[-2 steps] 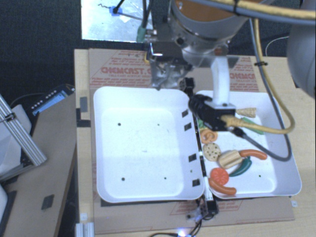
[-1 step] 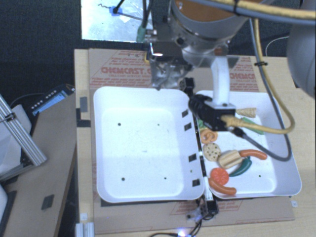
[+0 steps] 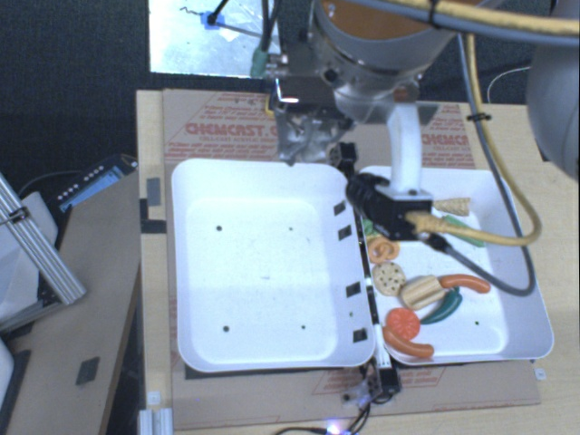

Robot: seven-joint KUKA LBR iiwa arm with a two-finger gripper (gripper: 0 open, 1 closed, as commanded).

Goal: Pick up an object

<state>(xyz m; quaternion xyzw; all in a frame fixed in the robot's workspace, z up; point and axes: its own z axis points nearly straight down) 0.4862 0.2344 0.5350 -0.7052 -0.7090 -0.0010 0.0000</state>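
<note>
My gripper (image 3: 306,145) hangs over the back rim of the left bin (image 3: 263,333), near its far right corner, and I see nothing held in it. The toy foods lie in the right bin (image 3: 507,324): a pretzel (image 3: 382,250), a speckled cookie (image 3: 390,279), a bread roll (image 3: 420,290), a red sausage (image 3: 465,284), a green pepper (image 3: 441,308), a tomato (image 3: 402,322), another sausage (image 3: 410,348) by the front rim, and a pale cone (image 3: 453,207) further back. The wrist and its fittings hide the right bin's far left part.
A cardboard sheet (image 3: 217,125) lies under both bins. A divider with black clips (image 3: 358,288) runs between them. A metal rail (image 3: 41,252) and a dark device (image 3: 91,184) sit off the bench to the left.
</note>
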